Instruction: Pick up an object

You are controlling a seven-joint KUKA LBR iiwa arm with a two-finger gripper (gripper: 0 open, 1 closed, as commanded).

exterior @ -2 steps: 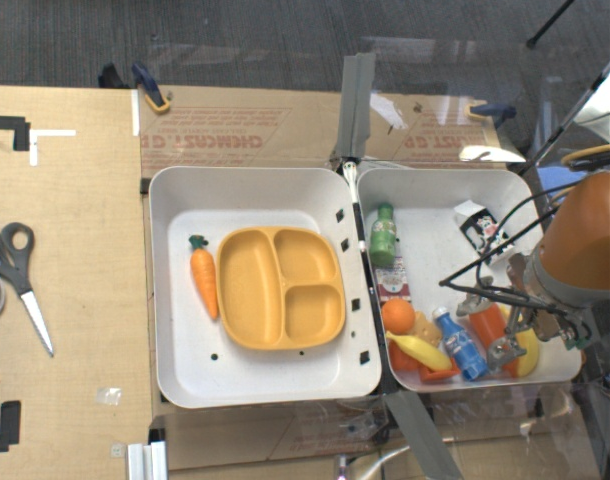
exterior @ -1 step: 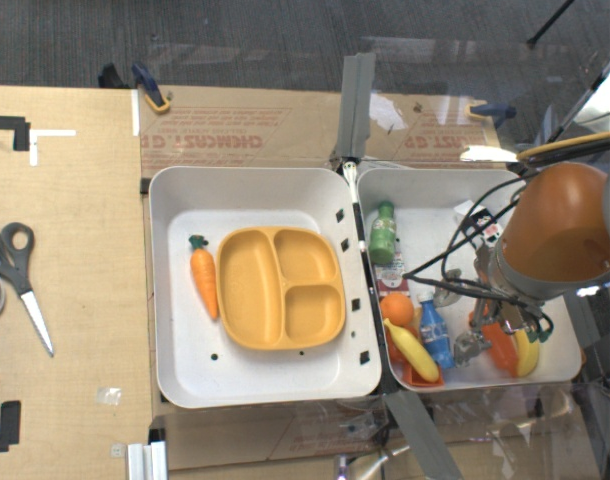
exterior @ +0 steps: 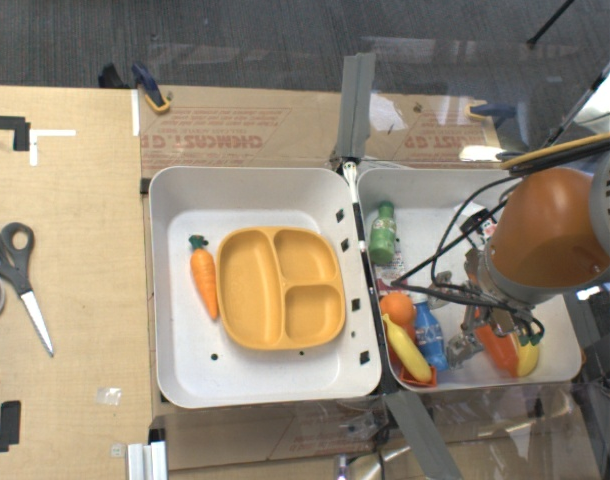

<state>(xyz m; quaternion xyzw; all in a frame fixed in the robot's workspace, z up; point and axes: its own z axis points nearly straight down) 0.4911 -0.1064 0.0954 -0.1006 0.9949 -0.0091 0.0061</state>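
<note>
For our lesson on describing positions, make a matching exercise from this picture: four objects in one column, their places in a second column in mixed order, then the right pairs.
Objects:
1. carrot
2. green bottle
3. scissors
4. banana

Places:
A. right bin, near its front edge, beside the blue bottle
B. on the bench, left of both bins
C. left bin, just left of the yellow tray
D. right bin, against its left wall, towards the back

Pairs: 1-C, 2-D, 3-B, 4-A

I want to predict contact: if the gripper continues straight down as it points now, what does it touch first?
Probably the orange-red toy beside the banana in the right bin; the gripper hangs just above it, though depth is unclear.
</note>
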